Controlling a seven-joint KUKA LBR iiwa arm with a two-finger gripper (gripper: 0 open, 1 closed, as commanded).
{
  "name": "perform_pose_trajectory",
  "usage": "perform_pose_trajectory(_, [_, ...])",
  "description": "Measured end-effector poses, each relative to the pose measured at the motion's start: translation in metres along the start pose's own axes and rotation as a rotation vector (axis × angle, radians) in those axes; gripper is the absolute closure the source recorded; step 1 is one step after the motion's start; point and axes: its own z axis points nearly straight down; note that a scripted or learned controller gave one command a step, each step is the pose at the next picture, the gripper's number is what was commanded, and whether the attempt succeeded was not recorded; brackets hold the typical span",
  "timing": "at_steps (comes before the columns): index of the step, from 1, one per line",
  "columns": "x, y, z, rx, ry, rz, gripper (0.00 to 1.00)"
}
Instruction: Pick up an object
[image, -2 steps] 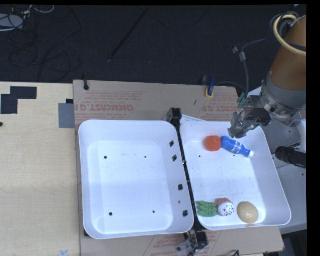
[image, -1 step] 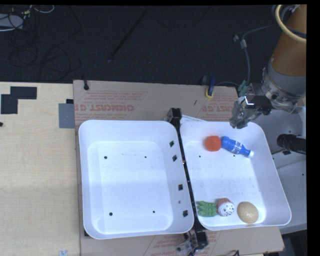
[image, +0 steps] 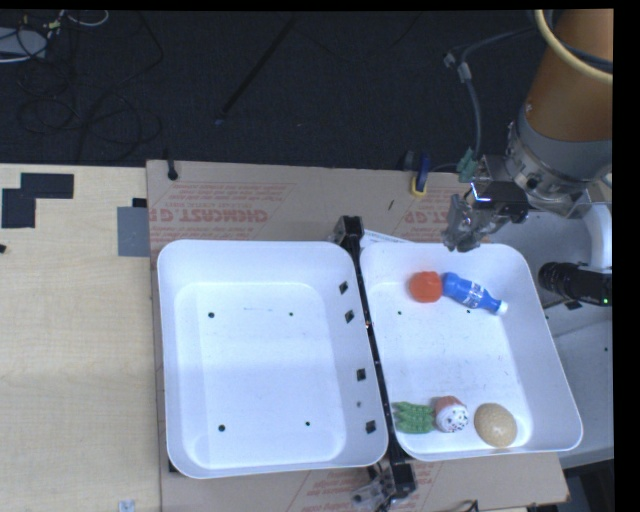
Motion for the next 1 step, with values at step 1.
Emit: perform_pose_trajectory(1, [0.0386, 0.0013, 0.1051, 0.012, 0.0, -0.001, 1.0])
